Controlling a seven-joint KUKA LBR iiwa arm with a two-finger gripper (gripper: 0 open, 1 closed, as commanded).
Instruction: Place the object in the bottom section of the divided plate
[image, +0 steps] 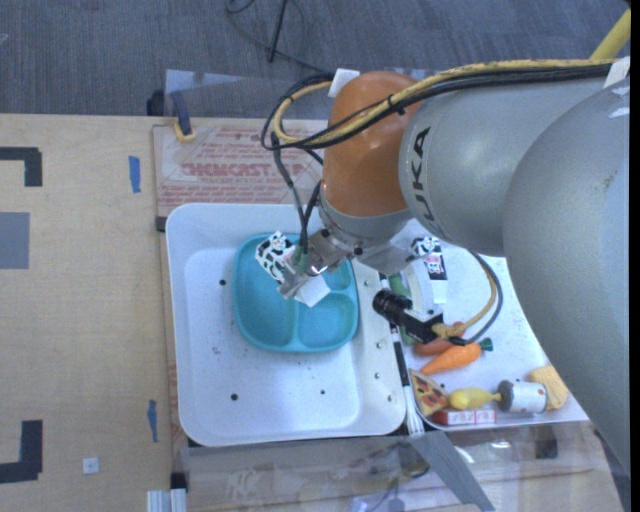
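A blue divided plate (268, 312) lies in the left white bin (260, 400), towards its back right. My gripper (303, 274) hangs low over the plate's upper middle, reaching in from the right under the orange wrist band. A small black-and-white patterned object (271, 251) sits at the plate's upper rim, right against the gripper's left side. Whether it is between the fingers is hidden. A pale piece (312, 292) shows just below the gripper tip, over the plate's dividing ridge.
The right bin (520, 330) holds an orange carrot (452, 354), a pizza slice toy (430, 394), a yellow piece (470, 398), a white cylinder (522, 396), a corn-like piece (551, 384) and a black-and-white carton (431, 262). The arm's bulk covers the back right.
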